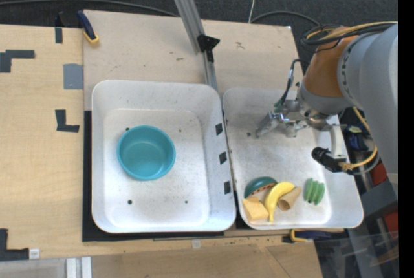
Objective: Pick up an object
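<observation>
Small items crowd the near edge of the right bin (336, 209).

From the left we see a teal bowl (146, 152) in the left bin (107, 205), then a yellow banana (279, 196) and a green piece (314, 191), well apart from the gripper (264, 128) above them; we cannot tell whether it is open or closed.

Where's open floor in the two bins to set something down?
Left bin: bare all round the teal bowl, widest along its far and right sides. Right bin: bare middle between the gripper and the near pile. Crowded: near edge, with banana and green piece.
</observation>
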